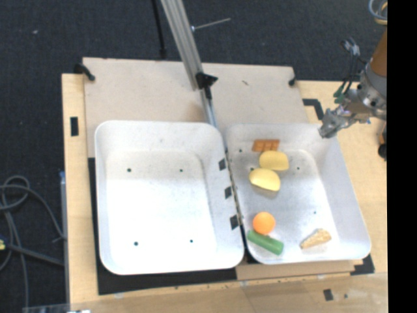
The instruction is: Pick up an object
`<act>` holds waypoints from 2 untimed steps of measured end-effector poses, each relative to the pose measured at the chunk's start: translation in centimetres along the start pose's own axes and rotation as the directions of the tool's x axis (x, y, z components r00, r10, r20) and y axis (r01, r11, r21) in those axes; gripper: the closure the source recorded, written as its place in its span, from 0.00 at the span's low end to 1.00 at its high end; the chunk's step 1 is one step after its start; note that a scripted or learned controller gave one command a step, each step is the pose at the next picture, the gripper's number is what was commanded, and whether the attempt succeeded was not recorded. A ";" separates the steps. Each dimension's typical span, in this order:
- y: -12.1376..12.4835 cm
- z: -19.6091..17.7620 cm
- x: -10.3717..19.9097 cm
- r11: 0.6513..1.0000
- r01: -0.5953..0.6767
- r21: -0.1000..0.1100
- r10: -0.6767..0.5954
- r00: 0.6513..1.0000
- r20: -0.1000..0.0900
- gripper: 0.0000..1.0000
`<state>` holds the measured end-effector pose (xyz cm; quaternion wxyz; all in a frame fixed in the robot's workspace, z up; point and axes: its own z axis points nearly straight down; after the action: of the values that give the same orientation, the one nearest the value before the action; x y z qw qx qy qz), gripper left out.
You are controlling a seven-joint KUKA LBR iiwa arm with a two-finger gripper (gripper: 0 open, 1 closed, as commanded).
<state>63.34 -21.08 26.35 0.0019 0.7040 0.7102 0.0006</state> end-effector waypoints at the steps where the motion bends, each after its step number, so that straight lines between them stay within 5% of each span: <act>1: -1.3 0.8 5.5 1.000 -0.004 0.003 0.004 1.000 -0.002 1.00; 2: -1.6 1.9 11.0 1.000 -0.003 0.003 0.003 1.000 -0.002 1.00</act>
<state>61.68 -10.10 24.41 -0.0001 0.7049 0.7093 0.0004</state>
